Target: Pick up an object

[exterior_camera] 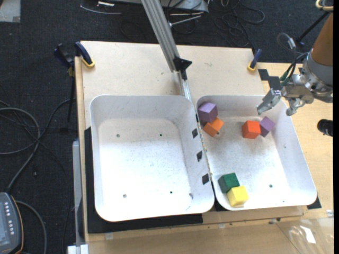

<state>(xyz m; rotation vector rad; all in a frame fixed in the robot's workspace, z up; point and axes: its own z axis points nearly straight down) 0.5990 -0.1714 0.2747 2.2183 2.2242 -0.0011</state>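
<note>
Over the far right corner of the right shallow white plastic bin (296, 157), the grey 2-finger gripper (279, 104) is hanging with its fingers spread apart and nothing between them. Its 2 fingertips are pointing down toward the bin's far wall, above and slightly right of the small purple block (267, 125). That block is touching the orange cube (251, 129), which is sitting just to its left. Against the divider side of the same bin, a larger purple cube (207, 111) is resting against a second orange block (213, 126). Near the front edge, a green cube (229, 181) is lying against a yellow cube (237, 196). Beside it, the left white bin (106, 142) is sitting on the wooden bench (132, 67). All 6 blocks are lying on the bin floor, none lifted.
</note>
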